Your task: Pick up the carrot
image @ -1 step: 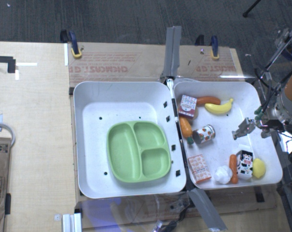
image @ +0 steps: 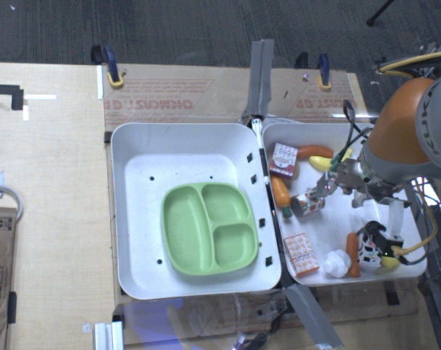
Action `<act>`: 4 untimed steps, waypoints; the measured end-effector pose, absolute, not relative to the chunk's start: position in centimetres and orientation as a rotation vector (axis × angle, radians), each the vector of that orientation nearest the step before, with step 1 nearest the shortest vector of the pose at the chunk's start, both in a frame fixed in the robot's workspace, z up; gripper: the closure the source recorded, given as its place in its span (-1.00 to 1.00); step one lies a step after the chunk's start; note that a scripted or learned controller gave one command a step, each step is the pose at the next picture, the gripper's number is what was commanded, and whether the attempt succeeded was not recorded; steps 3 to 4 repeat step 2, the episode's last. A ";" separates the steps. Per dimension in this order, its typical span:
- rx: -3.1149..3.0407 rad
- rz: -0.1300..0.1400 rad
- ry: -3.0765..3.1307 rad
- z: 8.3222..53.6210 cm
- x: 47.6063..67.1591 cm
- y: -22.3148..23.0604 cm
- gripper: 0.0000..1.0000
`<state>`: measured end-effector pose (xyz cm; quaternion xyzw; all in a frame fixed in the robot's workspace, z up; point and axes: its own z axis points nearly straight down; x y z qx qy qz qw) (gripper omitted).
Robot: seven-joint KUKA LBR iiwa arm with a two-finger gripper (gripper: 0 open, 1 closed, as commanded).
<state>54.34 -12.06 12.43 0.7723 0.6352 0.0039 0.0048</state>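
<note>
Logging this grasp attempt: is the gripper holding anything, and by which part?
Cannot be told: the gripper sits low over a small can beside the carrot, its tip too blurred to judge.

The plate looked like smooth matt green plastic, inside a glossy white plastic bin. Left of that bin, the bench was pale matt wood; behind it lay printed brown cardboard.
</note>
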 end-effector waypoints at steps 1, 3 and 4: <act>2.131 0.005 2.300 9.5 47.9 -9.4 -1.00; 1.839 0.000 2.546 10.1 53.8 -14.2 -1.00; 1.839 0.000 2.546 10.1 53.8 -14.2 -1.00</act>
